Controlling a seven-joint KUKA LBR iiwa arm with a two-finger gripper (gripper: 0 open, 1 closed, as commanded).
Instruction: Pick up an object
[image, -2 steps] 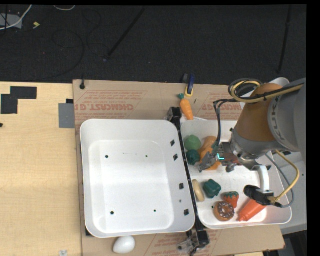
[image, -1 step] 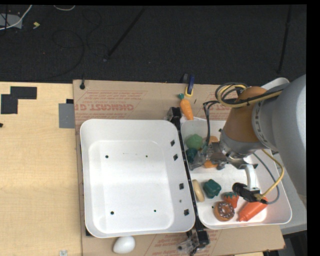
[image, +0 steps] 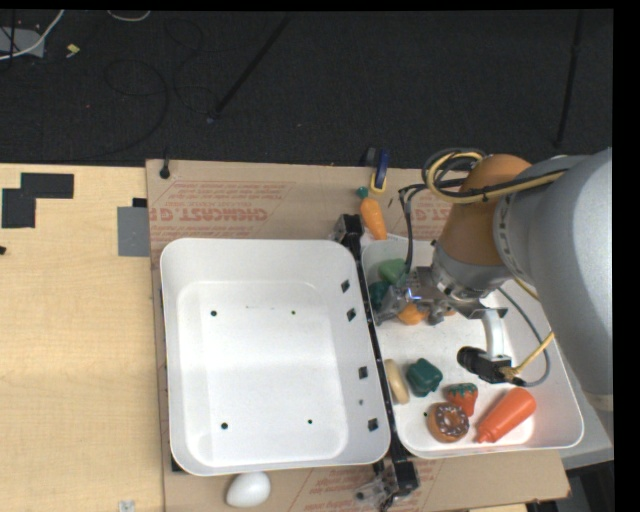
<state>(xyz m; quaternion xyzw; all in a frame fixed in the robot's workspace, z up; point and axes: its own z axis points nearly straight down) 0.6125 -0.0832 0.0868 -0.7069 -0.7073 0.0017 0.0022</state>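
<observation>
the claw (image: 412, 300) sits low in the right bin (image: 560, 425), near its far left corner, and the arm's (image: 560, 250) grey bulk and orange band cover most of it from above; whether its fingers are spread or closed cannot be made out, nor whether anything sits between them. a small orange piece (image: 410, 316) shows just under the claw tip, touching or nearly so, half hidden. two green pieces (image: 388, 272) lie beside it toward the bin's left wall, partly blurred together. the arm also hides the bin's far right corner.

toward the near edge of the right bin lie a dark green block (image: 424, 376), a pale oblong piece (image: 397, 383) against the left wall, a round brown doughnut-like thing (image: 448, 423), a strawberry (image: 462, 395) just beside it, and an orange carrot (image: 506, 414) near the near right corner. a black cable end (image: 480, 362) hangs over them. another small carrot (image: 373, 217) rests on the cardboard beyond the bins. a white egg shape (image: 248, 489) lies on the bench at the left bin's (image: 190, 300) near edge.
</observation>
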